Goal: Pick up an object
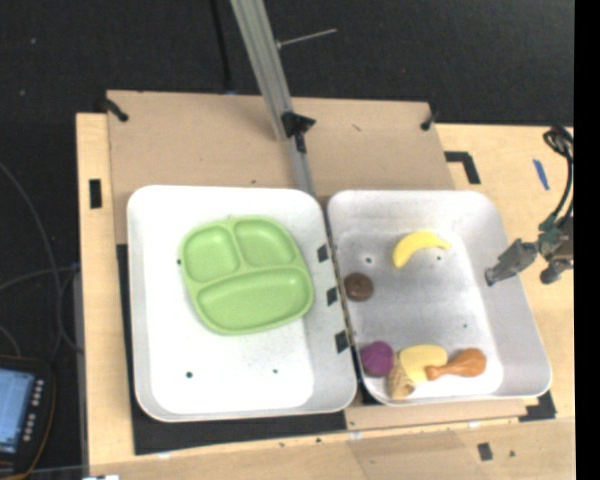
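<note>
No readable labels anywhere. Gripper [525, 260] hangs over the right bin's [500, 313] right rim, can't tell its state; banana [420, 247] sits untouched, green divided plate [246, 275] left.

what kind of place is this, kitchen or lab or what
Most likely a robotics lab bench, not a kitchen: two white bins on a plywood bench, toy food like a banana, and a gripper reaching in over a black floor with cables.

Hand [525, 265] at right edge, seemingly tilted leftward.
</note>
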Robot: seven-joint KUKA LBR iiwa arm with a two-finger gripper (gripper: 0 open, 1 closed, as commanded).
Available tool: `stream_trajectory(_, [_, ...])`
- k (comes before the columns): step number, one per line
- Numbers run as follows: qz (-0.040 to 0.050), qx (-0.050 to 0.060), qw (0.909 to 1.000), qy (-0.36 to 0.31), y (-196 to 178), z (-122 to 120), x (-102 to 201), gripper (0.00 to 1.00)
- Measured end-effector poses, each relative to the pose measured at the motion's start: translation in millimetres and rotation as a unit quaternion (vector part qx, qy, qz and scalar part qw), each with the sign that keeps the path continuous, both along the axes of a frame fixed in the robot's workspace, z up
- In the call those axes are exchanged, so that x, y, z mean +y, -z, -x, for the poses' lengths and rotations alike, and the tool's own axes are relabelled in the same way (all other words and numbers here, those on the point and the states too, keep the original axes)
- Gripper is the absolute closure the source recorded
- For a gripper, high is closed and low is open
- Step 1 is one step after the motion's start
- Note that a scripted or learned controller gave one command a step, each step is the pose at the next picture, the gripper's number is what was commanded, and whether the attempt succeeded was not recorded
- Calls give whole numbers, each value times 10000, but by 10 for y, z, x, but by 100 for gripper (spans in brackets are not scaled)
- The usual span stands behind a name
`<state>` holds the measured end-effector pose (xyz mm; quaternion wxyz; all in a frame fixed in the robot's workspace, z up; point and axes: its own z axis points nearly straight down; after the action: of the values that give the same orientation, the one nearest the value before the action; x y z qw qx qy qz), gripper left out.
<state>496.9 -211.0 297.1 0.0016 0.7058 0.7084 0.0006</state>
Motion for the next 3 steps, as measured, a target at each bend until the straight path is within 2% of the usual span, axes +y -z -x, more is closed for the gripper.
stream_trajectory(1, [-2, -2, 10000, 3, -1, 0, 0, 0])
stream_trajectory(3, [-6, 29, 10000, 23, 1038, -156, 75, 0])
